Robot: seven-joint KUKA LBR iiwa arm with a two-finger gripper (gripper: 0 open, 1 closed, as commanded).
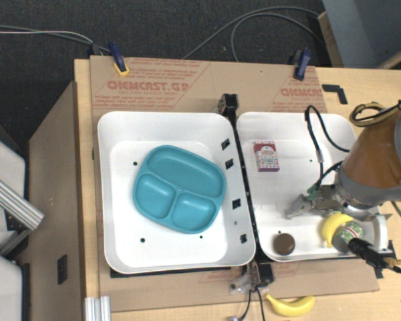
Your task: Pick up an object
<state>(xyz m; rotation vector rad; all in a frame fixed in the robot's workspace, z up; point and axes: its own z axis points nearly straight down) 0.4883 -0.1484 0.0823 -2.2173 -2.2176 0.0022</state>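
Your likely targets sit in the right bin [334,249]: a brown puck [283,244] at its 6 o'clock, a yellow-green item [341,231] at 4, a small card [266,156] near 11. The jaws [299,207] hover mid-bin; you cannot tell their state. The teal tray [178,188] fills the left bin [113,179].

"CHEMCAST GP" on brown board [154,79]

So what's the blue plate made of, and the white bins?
The blue plate looks like smooth, matte moulded plastic: even colour, rounded compartments. The white bins seem to be thin glossy plastic, with rounded, formed corners. Hard to be sure from above.
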